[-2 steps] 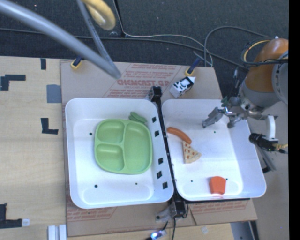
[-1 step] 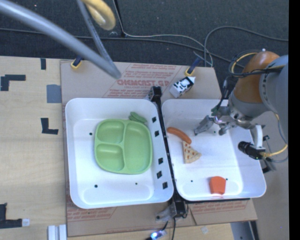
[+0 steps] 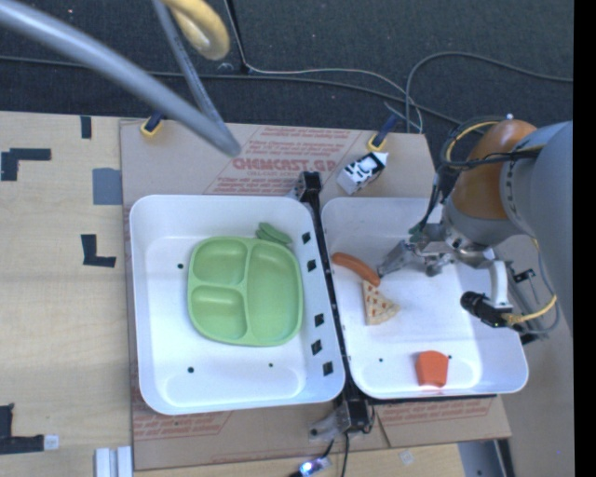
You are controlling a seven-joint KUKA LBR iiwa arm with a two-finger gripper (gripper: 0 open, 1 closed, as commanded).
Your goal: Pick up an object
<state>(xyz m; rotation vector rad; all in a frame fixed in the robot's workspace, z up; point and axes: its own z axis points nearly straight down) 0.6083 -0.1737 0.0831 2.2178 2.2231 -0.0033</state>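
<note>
Two white bins: the left bin point(image 3: 154, 279) holds one green plate point(image 3: 246, 289); the right bin point(image 3: 494, 363) holds one sausage point(image 3: 356, 267), one waffle wedge point(image 3: 377, 304), one orange block point(image 3: 431, 368). The arm point(image 3: 521, 186) bends low over the right bin, its gripper point(image 3: 396, 261) beside the sausage, finger state unclear.

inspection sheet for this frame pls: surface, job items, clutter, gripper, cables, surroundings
surface: two white bins, left bin and right bin, on a cardboard sheet.
job's things: right bin holds a hot dog, pizza slice, orange block.
clutter: green divided plate in left bin.
grippers: gripper low in right bin, beside the hot dog; nothing seen between its fingers.
cables: black cable on the floor behind the bench.
surroundings: wooden benchtop, dark carpet.
</note>
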